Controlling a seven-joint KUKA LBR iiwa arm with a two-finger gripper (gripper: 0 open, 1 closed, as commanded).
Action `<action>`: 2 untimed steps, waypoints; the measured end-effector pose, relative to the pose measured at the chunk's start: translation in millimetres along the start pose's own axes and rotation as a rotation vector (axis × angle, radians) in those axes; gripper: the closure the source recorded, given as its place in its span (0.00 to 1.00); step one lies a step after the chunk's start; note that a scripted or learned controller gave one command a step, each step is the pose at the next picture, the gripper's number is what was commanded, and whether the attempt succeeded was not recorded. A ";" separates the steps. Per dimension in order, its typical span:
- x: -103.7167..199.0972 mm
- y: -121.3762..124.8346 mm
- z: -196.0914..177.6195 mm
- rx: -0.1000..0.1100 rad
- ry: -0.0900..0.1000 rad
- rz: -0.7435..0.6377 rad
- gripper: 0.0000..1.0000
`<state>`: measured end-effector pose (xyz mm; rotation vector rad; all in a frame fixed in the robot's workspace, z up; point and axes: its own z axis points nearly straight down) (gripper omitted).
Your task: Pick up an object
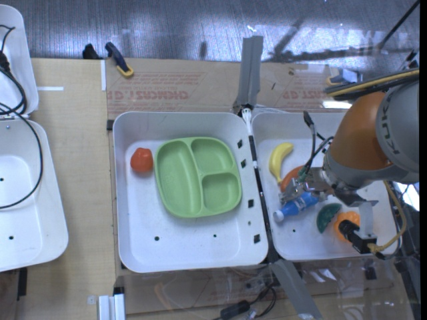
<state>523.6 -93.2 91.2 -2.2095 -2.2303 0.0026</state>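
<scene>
Currently hand (301, 187), grip state not discernible, sits low in right bin (293, 249) over blue bottle (298, 205), which lies crowded between banana (280, 160), an orange piece and dark green item (327, 217); risk: neighbours snagged, bottle slips.

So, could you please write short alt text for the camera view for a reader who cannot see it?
A grey and orange robot arm reaches from the right into the right bin, its gripper low over a blue bottle beside a banana. The left bin holds a green divided plate and a red tomato.
</scene>
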 end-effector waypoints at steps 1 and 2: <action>-2.2 -0.1 -8.6 0.000 -0.001 0.006 1.00; 26.4 33.7 -99.9 0.000 -0.002 0.156 1.00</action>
